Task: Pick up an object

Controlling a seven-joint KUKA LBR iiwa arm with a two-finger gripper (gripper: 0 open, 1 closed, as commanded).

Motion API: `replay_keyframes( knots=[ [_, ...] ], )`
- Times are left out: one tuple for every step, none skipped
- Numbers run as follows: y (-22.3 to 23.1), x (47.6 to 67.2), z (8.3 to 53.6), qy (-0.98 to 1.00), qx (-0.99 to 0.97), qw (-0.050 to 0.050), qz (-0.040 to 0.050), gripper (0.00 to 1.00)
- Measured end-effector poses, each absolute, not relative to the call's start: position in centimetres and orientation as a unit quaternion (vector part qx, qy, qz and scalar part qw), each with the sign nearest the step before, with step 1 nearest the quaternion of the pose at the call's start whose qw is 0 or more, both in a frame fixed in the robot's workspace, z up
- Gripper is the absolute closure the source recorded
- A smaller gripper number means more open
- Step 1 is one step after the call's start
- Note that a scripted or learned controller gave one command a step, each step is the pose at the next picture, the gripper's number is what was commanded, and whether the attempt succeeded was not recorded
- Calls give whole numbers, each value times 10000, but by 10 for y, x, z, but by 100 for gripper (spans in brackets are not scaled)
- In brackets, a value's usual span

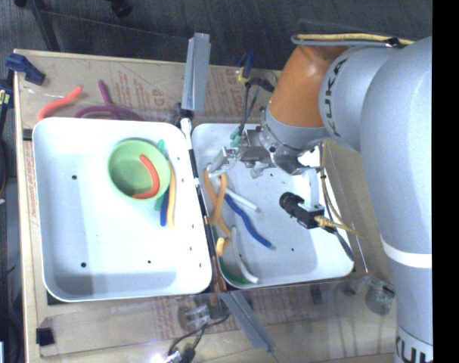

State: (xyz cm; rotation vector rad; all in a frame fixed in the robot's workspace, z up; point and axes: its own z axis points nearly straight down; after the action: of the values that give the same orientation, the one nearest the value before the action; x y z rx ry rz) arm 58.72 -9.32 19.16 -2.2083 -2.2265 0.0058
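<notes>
Camera view: grey arm (395, 127) with orange band, lettered "KUKA", reaches in from the right. Cardboard-topped table (138, 82) bears red print, too blurred to read. Left white bin (100, 263) holds a round green bowl (131, 169) with a curved orange piece (148, 178) inside; yellow and blue sticks (167, 206) lie just beside the bowl. Gripper (240, 153) sits low over the far end of the right white bin (305, 259); open or closed, cannot tell. Orange strip (218, 195), near the bin's left wall, lies just below the gripper. Blue strip (248, 225) lies mid-bin, beside a white stick (243, 200).
</notes>
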Motion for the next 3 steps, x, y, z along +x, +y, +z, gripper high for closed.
replay_keyframes(
  knots=[
    [-118,600,91,-7000,-7141,7,17,0],
    [-117,601,103,-7015,-7127,9,11,100],
    [-117,601,102,-7019,-7122,8,15,0]
  ],
)
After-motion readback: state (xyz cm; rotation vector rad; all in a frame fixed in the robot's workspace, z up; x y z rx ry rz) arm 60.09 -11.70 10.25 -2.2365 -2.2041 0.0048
